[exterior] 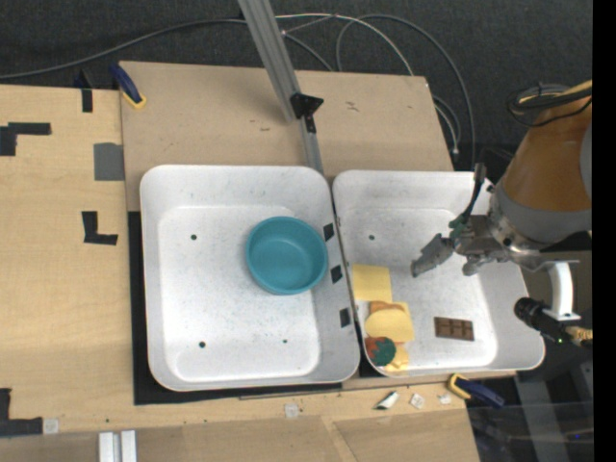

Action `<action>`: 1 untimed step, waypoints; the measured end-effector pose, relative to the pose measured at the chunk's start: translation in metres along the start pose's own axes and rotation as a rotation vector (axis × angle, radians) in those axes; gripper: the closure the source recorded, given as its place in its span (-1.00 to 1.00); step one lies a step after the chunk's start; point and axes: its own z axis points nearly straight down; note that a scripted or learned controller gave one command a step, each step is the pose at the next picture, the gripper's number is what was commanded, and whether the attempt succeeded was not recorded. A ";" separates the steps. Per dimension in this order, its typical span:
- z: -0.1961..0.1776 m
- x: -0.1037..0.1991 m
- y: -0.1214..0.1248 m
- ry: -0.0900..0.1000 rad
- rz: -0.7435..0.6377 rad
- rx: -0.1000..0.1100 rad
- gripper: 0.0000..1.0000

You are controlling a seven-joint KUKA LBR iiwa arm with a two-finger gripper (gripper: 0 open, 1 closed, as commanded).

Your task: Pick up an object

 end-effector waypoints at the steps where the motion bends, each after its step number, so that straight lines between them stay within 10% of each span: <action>1: 0.000 0.000 0.000 0.000 0.000 0.000 -1.00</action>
